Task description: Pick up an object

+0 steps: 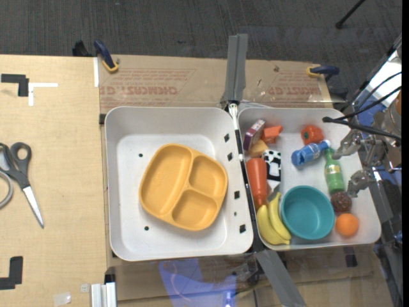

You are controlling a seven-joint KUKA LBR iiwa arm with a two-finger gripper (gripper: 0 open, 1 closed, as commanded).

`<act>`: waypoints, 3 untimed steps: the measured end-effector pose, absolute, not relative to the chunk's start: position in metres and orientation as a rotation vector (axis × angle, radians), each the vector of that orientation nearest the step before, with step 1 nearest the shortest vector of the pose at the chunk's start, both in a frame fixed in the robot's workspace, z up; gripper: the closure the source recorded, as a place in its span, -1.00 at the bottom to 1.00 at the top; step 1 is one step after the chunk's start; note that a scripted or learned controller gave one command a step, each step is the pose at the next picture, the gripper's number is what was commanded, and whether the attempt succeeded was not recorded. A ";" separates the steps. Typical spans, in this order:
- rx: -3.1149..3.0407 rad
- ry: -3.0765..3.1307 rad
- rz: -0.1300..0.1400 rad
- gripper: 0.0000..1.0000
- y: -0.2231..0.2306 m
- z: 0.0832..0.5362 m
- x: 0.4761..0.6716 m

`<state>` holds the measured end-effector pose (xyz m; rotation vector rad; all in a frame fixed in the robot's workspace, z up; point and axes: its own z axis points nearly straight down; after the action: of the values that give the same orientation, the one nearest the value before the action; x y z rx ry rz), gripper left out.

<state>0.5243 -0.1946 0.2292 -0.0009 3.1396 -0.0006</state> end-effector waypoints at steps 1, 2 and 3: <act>0.052 3.135 -0.003 -1.00 -0.221 0.095 0.607; 0.245 3.128 -0.001 -1.00 -0.200 0.093 0.613; 0.688 3.061 -0.001 -1.00 -0.160 0.093 0.622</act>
<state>0.6223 -0.1602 0.0929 0.6882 3.0612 -0.0009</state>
